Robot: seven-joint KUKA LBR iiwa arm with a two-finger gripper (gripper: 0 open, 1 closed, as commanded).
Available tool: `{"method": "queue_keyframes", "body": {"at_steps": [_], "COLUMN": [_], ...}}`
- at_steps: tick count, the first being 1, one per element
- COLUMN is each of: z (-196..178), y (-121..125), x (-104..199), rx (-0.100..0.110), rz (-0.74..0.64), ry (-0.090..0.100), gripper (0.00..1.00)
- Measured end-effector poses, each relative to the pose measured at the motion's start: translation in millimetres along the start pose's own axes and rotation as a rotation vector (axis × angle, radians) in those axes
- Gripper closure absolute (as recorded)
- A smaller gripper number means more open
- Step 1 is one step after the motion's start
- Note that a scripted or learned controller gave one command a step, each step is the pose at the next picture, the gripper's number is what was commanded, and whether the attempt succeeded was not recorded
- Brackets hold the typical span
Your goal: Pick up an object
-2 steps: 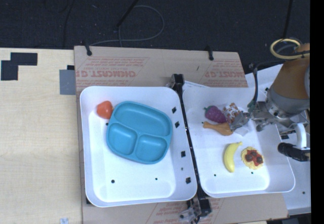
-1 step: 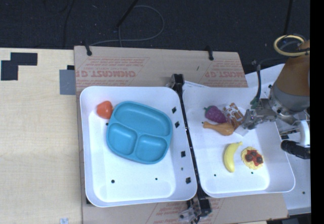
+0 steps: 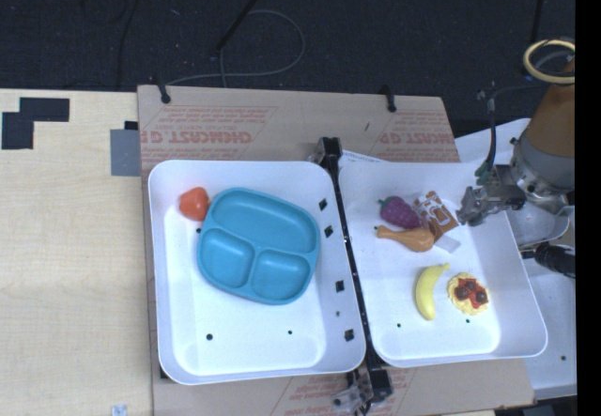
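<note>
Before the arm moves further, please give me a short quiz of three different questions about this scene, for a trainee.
1. True or false: the blue three-compartment plastic plate lies in the left white bin.
2. Which item lies nearest the gripper? A) yellow toy banana B) small brown-and-white packet C) red-orange toy tomato
3. Fill in: the round toy pizza lies beside the ____ in the right white bin.

Key: 1 true; 2 B; 3 banana.

We see open white floor in the right shallow white bin (image 3: 526, 330) left of the yellow plastic banana (image 3: 429, 291); toys crowd its upper right.
</note>
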State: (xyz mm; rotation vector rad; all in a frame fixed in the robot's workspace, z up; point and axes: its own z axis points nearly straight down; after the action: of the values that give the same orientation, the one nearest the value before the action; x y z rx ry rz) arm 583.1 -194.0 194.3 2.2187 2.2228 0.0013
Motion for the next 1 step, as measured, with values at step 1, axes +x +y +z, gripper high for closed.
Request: {"method": "queue_keyframes", "body": {"at_steps": [1], "z": [-59.0], "y": [3.7], "x": [7.7], "rx": [-0.003], "rz": [0.000], "ry": [-0.001], "gripper": [1.00]}}
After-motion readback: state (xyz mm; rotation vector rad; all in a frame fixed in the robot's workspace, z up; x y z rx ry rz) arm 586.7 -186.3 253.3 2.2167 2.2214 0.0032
